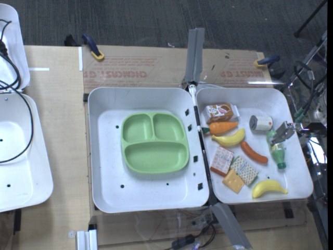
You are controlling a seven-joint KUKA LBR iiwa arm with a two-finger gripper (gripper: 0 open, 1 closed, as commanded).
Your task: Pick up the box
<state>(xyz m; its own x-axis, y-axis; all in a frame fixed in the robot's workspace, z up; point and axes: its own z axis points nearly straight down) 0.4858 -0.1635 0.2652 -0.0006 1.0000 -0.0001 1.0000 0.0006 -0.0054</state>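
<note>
A small white and orange box point(221, 111) lies on its side at the back left of the right bin point(296, 113). A pink checked box point(222, 160) lies flat nearer the front. My gripper point(284, 132) hovers at the right side of this bin, just above the top of a green bottle point(278, 154). It is well to the right of both boxes and touches neither.
Around the boxes lie a carrot point(222, 127), two bananas point(229, 138) point(269, 188), a red sausage point(254, 152), a white can point(261, 123), a green patterned packet point(244, 170) and an orange block point(233, 181). The left bin point(104, 139) holds a green divided plate point(154, 142).
</note>
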